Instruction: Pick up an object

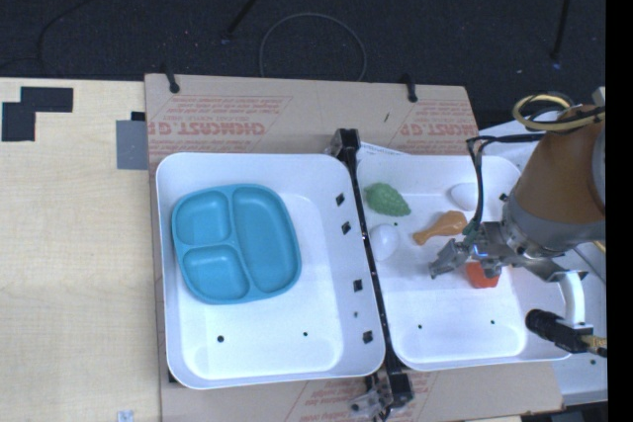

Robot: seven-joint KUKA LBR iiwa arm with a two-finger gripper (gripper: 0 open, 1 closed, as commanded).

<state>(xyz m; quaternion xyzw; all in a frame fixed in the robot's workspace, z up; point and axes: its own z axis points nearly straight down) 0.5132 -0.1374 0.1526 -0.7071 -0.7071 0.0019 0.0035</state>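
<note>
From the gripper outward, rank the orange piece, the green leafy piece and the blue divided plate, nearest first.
Measured from the gripper in the right bin:
1. Orange piece, just above-left of it.
2. Green leafy piece, by the divider.
3. Blue divided plate, in the left bin.

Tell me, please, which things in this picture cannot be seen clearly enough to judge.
- The gripper in the camera view: too small and dark to tell how it is set.
- The red object: the arm covers its upper part, so its shape is unclear.
- The white object near the right bin's far wall: pale on white, outline blurred.
- The arm: cut off by the right edge.
</note>
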